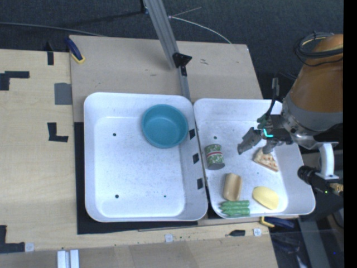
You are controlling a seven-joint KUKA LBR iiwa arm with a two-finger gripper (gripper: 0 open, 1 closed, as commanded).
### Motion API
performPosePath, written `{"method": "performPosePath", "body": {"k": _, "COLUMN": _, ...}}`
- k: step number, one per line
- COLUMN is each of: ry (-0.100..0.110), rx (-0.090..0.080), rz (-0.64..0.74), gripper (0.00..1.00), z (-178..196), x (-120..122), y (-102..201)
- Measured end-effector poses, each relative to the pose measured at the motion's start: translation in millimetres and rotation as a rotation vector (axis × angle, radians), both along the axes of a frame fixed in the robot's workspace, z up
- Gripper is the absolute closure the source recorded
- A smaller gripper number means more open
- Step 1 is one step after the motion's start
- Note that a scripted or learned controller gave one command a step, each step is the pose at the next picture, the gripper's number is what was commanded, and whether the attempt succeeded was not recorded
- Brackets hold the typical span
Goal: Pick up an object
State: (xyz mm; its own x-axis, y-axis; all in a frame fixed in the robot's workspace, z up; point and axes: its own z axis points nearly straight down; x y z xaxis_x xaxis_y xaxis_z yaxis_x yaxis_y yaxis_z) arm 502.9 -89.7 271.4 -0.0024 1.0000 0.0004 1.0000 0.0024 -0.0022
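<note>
**Tool poised over a crowded bin, nothing gripped yet**

The tool (258, 143) hangs over the right bin (223, 109) with its two fingers spread apart and nothing between them. The nearest candidate is a tan wedge-shaped piece (266, 161), possibly a toy pizza slice, lying just beside the fingertips toward the bin's right wall.

The main risk is a miss. The wedge lies flat and low, so the fingers may close above it or push it along the bin floor instead of pinching it. It also sits close to the right wall, which leaves little room for a finger on that side.

Other things share the right bin: a small green can (214, 156) near the left wall, a tan cylinder (232, 186) below it, a green pea pod (235, 207) along the near edge, and a yellow lemon-like piece (266, 197) in the near right corner. They lie close enough that a sideways approach could knock one. The left bin (100, 166) holds a blue bowl (164, 126) near its far right corner, well apart from the tool.
</note>
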Motion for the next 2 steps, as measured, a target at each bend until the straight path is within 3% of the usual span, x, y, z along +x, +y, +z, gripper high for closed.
{"method": "performPosePath", "body": {"k": 1, "ry": -0.001, "rx": 0.0, "rz": -0.001, "gripper": 0.0, "z": 0, "x": 0, "y": 0}}
{"method": "performPosePath", "body": {"k": 2, "ry": 0.006, "rx": 0.0, "rz": -0.003, "gripper": 0.0, "z": -56, "x": -6, "y": -8}}
